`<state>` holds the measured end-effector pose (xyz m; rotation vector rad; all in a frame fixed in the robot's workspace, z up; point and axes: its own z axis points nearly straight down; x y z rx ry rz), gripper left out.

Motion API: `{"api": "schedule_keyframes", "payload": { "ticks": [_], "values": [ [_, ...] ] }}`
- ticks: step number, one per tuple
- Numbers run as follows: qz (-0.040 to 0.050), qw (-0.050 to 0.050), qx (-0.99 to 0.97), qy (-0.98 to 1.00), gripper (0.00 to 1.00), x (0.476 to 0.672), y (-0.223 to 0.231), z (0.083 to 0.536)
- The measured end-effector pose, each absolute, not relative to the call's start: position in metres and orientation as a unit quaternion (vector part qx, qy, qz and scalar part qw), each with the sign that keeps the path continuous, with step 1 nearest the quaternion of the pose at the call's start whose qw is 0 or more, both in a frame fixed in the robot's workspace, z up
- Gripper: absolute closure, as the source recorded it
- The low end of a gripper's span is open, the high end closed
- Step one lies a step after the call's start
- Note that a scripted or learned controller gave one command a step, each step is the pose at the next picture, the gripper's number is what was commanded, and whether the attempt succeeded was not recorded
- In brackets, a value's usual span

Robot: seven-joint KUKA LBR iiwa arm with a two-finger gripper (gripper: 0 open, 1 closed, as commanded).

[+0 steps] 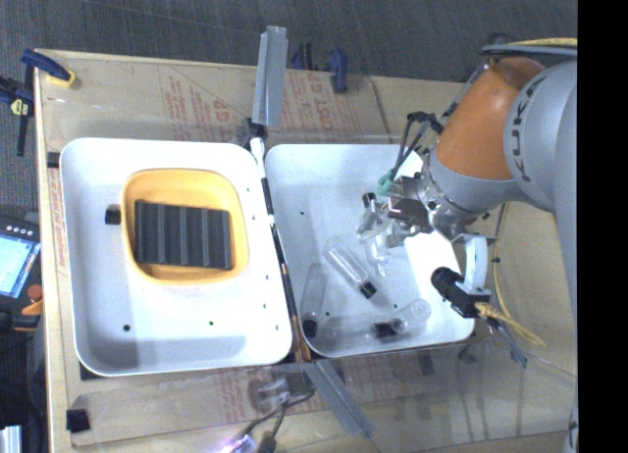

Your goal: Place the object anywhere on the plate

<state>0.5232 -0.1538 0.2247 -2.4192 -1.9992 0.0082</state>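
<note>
In the right bin [446,162], toward its right half, the gripper [379,233] hangs low over a scatter of small clear and black bits. The grey arm w/ the orange band [481,127] comes in from the right edge, wrist angled down and left. Open or closed? Can't tell: the tip is pale and see-through against the white floor, and nothing can be made out as pinched in it.

Just below-left of the tip lies a clear tube [343,265], tilted, w/ a small black piece [366,289] near its lower end. Further toward the front wall are another black piece [383,328] and a clear round bit [417,312]. One more dark bit [309,327] sits in the front-left corner. A black knob-like part [446,284] on the arm's side hangs over the bin's right rim.

In the left bin [88,324] the yellow plate [182,181] sits roughly centre, a bit toward the back. A dark ridged block [183,233] lies flat on it and covers most of its middle — it is on the plate, well apart from the gripper. A small black square [113,214] rests on the bin floor just beside the plate's left edge, not on it.

Which item counts as the task's object isn't clear — the block is the only thing on the plate.
</note>
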Motion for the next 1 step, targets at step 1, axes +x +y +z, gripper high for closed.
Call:
{"api": "schedule_keyframes", "payload": {
  "ticks": [1],
  "values": [
    [0.0007,0.002,-0.753,-0.658,1.00,0.5588,-0.0846,0.2245]
  ]
}}
